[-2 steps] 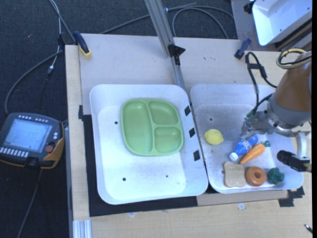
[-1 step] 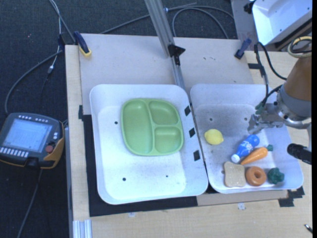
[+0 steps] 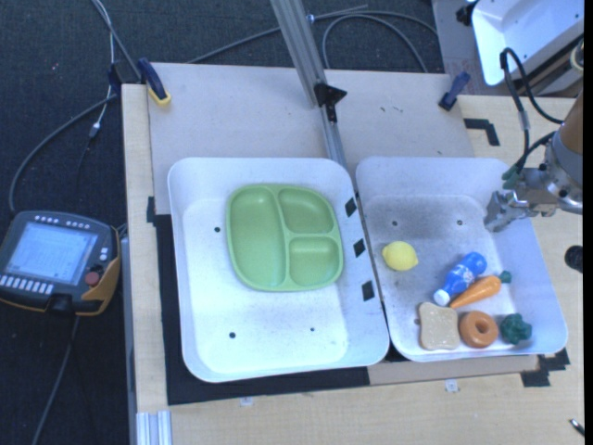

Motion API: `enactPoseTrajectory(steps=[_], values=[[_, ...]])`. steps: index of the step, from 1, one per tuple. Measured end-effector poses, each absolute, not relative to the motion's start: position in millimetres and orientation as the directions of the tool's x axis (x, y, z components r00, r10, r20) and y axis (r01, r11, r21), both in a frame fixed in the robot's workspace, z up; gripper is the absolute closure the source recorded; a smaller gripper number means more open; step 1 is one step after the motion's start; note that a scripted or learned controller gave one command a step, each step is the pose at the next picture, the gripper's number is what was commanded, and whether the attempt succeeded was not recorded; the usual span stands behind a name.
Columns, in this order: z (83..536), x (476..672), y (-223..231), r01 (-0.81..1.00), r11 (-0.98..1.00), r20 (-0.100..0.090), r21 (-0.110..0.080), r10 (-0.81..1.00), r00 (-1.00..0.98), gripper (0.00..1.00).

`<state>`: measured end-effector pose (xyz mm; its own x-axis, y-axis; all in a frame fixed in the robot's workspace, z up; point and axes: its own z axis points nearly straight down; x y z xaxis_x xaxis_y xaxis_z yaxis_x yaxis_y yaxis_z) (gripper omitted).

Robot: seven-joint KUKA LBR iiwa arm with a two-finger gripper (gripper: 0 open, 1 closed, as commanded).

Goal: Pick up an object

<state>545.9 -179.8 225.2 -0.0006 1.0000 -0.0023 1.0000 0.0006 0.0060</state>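
six toys in right bin, claw above

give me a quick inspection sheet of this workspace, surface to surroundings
surface: pale wooden bench bearing two shallow white bins, left bin and right bin
job's things: in the right bin, a yellow lemon, blue and white bottle, orange carrot, tan bread slice, brown doughnut, green broccoli piece
clutter: green three-compartment plate in the left bin
grippers: end effector above the right bin's far right edge, nothing seen in it
cables: grey cables on the dark floor
surroundings: teach pendant on the floor at left; blue clamps on the bench corners
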Motion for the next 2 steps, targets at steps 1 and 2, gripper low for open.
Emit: enactPoseTrajectory(steps=[1,2], values=[[279,547.1,-180,1.0,0.002,-0.002,0.006,1.0,-0.002,1.0],[269,545.9,-135,1.0,0.004,0.002,-0.001,1.0,-0.004,1.0]])
